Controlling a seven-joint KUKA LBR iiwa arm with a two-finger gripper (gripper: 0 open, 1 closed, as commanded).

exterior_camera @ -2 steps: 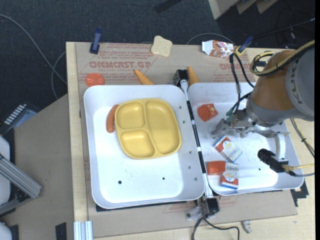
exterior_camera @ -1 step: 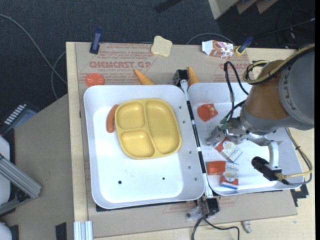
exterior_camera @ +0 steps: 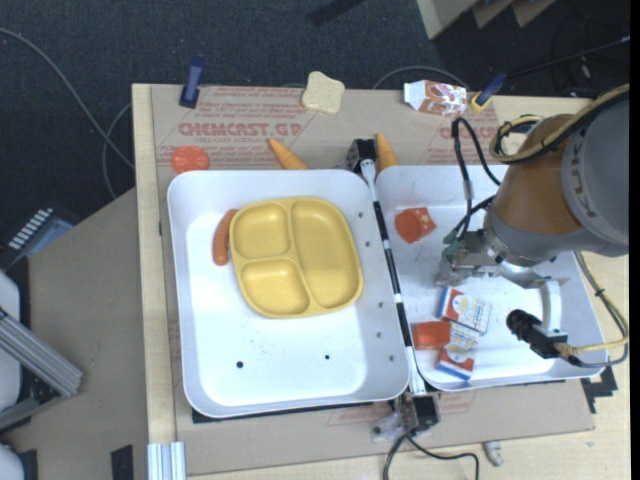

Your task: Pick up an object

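From the camera above, the arm reaches into the right bin, and its gripper hangs low just above a small white carton; whether the claw is spread or pressed together cannot be told. An orange block lies near, farther up the bin. The left bin holds a yellow divided tray with a sausage beside it.

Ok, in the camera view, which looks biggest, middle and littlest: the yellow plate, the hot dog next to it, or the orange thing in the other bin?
1. Yellow divided plate, by far the largest.
2. Hot dog and orange block: too alike to rank. The hot dog is longer but thinner, and the plate partly hides it.
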